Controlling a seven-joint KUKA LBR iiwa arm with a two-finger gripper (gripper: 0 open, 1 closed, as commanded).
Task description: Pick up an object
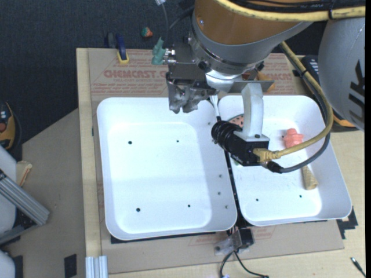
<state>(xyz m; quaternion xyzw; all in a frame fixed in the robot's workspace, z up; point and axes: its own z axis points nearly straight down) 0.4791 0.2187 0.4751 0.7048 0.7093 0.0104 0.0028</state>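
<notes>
Bins filled the middle of the frame: the left bin (156,172) and the right bin (290,196), both shallow and white, sat side by side on a brown board (93,155) printed with red lettering. The arm (255,16), with its orange band, came down from the top of the frame. Its gripper (184,102) hung over the upper edge of the left bin, near the rim the two bins share; whether it was spread or closed could not be told, and nothing showed in it. A pink object (293,136) lay in the upper middle of the right bin. A tan, stick-like object (309,177) lay toward that bin's right wall, below the pink one and apart from it. A yellow hose (301,145) curved over the right bin to a black fitting (237,145) above the shared rim.
</notes>
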